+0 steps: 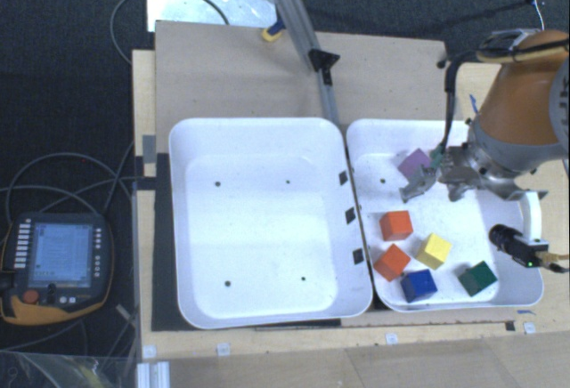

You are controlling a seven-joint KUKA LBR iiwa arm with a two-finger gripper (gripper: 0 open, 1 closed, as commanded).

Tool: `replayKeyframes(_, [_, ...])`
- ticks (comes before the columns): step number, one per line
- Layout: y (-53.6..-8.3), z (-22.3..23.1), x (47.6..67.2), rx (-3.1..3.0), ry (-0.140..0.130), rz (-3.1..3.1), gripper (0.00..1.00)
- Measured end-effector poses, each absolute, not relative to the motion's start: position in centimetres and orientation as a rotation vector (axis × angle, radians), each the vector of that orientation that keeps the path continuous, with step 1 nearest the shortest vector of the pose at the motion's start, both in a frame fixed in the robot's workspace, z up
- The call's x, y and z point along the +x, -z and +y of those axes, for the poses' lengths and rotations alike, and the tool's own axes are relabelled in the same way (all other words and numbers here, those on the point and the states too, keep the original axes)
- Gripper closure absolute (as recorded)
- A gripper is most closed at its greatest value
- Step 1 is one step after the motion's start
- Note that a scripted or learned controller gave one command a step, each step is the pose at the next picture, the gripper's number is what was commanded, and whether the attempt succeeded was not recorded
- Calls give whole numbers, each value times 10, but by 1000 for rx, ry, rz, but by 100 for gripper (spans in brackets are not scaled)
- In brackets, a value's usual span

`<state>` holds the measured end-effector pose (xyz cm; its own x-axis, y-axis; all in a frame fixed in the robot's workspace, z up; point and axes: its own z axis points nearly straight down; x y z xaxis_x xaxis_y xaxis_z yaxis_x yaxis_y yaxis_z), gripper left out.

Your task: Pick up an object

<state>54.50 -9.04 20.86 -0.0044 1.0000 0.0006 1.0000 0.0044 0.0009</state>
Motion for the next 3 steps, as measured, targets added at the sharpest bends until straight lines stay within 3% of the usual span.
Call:
replayKeyframes(1, [-209, -91, 545, 2218, -3, 2224, 0])
replayKeyframes(3, [-92, -84, 537, 2223, 4, 2226, 0])
